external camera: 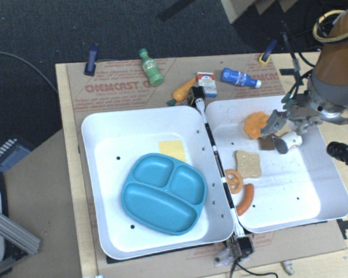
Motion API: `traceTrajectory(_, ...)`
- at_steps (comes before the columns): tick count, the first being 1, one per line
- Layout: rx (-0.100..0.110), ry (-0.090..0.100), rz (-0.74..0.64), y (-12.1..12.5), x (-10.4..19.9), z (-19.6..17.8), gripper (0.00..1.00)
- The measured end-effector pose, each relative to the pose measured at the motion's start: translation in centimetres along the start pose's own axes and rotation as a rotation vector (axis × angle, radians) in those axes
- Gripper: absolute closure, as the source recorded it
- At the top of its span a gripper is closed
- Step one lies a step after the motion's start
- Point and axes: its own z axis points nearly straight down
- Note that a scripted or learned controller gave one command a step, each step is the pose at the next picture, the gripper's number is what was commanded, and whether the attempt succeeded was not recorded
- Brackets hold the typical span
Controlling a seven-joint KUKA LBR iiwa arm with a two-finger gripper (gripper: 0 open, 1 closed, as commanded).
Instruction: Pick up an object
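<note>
Fingers (274,135) hang just beside the orange piece (256,123), not holding it.

Two white bins (96,141) sit side by side on the table (122,85) beneath the hand (275,134); beyond it lie a green bottle (151,67), blue bottle (240,78) and small carton (206,83).

A robotics lab: a tabletop (127,79) of printed cardboard bearing two white bins (95,129), loose cables (24,63) trailing over dark carpet (33,20).
</note>
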Motion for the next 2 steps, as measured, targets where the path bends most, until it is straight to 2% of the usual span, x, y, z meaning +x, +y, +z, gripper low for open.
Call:
traceTrajectory(1,0.000,0.000,-0.001,4.0,2.3,13.1,0.00)
traceTrajectory(2,-0.002,-0.001,-0.001,9.7,3.3,13.0,0.00)
